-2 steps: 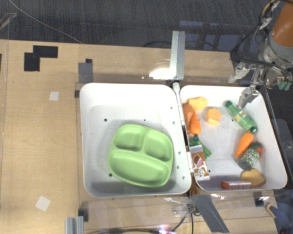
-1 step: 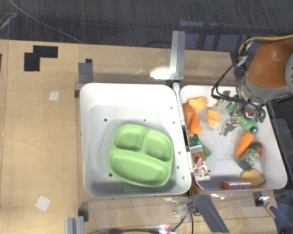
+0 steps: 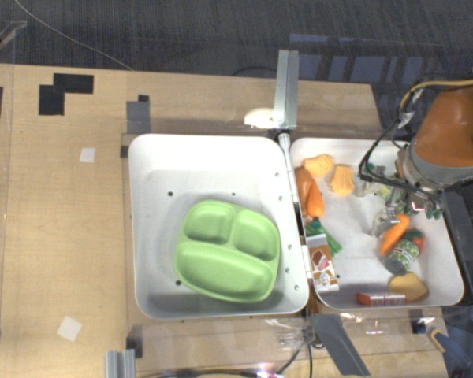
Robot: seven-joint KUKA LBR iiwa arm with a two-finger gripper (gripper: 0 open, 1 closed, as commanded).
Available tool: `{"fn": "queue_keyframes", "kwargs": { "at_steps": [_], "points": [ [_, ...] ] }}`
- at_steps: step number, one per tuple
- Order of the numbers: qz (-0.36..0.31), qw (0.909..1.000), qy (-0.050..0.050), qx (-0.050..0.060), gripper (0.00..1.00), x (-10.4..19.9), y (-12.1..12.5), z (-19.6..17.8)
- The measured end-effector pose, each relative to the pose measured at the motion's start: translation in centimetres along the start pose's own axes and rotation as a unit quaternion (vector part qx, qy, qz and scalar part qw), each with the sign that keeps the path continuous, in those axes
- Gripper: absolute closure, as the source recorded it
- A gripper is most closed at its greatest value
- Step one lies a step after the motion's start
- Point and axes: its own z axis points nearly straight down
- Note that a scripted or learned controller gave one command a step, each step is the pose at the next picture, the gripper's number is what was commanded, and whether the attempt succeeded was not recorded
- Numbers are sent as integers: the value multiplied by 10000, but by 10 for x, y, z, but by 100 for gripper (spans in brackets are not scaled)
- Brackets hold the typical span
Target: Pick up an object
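My gripper (image 3: 397, 208) hangs low over the right part of the right bin (image 3: 355, 286), under the orange-banded wrist (image 3: 451, 132). Directly beneath it lies a small orange carrot (image 3: 393, 236), tilted, touching a dark green can (image 3: 406, 254). Whether the gripper touches the carrot I cannot tell. A tan bread-like piece (image 3: 411, 286) and a red bar (image 3: 378, 298) lie near the bin's front wall. Two yellow-orange pieces (image 3: 319, 165) (image 3: 343, 180) sit at the back left, beside a long orange item (image 3: 309, 195).
The left bin (image 3: 154, 172) holds a green divided plate (image 3: 227, 249). A small printed box (image 3: 322, 264) and a green item (image 3: 322, 233) lie along the right bin's left wall. A metal post (image 3: 287, 89) stands behind the divider between the bins.
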Motion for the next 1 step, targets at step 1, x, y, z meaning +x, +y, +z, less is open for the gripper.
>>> {"fn": "queue_keyframes", "kwargs": {
  "at_steps": [1],
  "points": [
    [-41,10000,-73,12,100,-5,2,-15]
  ]
}}
